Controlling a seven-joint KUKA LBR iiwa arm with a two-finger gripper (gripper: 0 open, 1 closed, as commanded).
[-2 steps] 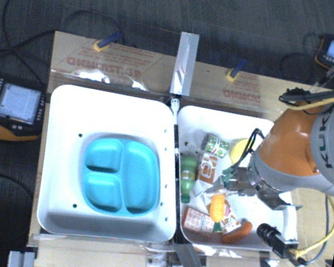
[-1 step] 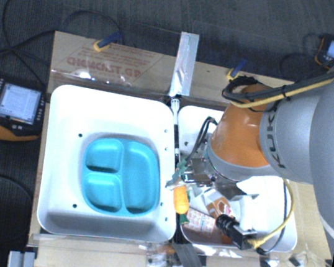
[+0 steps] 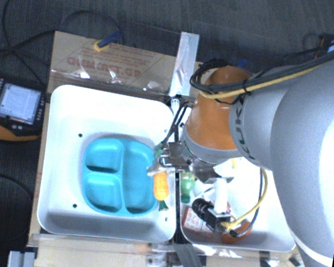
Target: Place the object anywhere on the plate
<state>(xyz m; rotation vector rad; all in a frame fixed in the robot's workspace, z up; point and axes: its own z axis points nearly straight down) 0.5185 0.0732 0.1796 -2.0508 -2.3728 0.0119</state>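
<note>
A blue plate (image 3: 110, 174) with three compartments lies in the left white bin (image 3: 64, 145). My gripper (image 3: 162, 172) reaches down from the grey and orange arm over the divide between the bins. It is shut on a small orange object (image 3: 161, 188), which hangs from the fingertips at the plate's right rim, over its right compartment's edge. The fingers themselves are largely hidden under the wrist.
In the right bin (image 3: 263, 239), close under the arm, lie a green item (image 3: 185, 186), a white piece (image 3: 222, 195) and a reddish-brown packet (image 3: 198, 224). A cardboard sheet (image 3: 112, 64) sits behind the left bin. A handheld pendant (image 3: 11, 105) rests on the floor at left.
</note>
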